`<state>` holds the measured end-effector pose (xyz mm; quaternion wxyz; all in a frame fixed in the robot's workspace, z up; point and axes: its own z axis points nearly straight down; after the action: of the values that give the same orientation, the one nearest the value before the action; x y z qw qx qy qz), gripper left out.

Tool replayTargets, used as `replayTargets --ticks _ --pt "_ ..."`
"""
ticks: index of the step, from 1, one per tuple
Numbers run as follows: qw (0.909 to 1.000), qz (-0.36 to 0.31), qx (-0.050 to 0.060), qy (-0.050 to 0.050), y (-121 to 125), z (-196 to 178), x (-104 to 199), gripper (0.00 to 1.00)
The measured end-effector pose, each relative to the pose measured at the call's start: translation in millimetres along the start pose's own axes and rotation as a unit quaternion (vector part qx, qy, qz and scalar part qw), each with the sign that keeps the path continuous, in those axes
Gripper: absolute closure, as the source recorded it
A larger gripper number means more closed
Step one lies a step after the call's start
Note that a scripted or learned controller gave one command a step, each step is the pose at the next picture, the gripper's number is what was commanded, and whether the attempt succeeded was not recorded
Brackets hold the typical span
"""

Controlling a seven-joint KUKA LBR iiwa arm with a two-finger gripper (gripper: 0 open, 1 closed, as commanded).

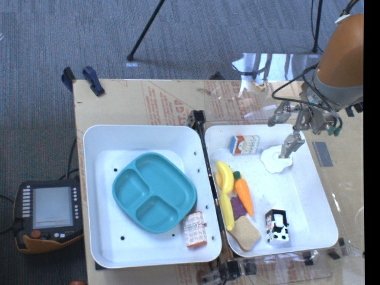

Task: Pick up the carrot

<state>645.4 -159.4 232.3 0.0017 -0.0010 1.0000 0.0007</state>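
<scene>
Orange carrot (243, 195) lies in the right bin (309, 195), left of its centre, just beside the banana (224, 180), green top toward the bin's far edge. Pincer (291, 149) hangs over the bin's far right corner, above a white flat piece (274, 161); nothing seen between its fingers, though whether they are open or closed cannot be told. Teal plate (154, 192) sits in the left bin (98, 159).

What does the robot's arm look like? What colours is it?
The arm has a big round orange part on top and grey below it. Thin black cables loop around it. Near the bottom is silvery metal machinery, and the gripper at its tip is small and grey, with two thin fingers.
</scene>
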Motion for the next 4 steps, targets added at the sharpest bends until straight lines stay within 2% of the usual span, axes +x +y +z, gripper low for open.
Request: replayTargets --ticks 1,2,3,4 --pt "0.9992 -0.038 -0.003 0.009 54.3 140.7 53.0 0.00" --pt "0.9999 -0.013 0.000 -0.001 72.2 141.5 105.5 0.00" --pt "0.9999 -0.015 0.001 -0.002 73.5 130.9 104.0 1.00" --pt "0.9860 0.167 0.000 -0.001 134.1 43.1 122.1 1.00"
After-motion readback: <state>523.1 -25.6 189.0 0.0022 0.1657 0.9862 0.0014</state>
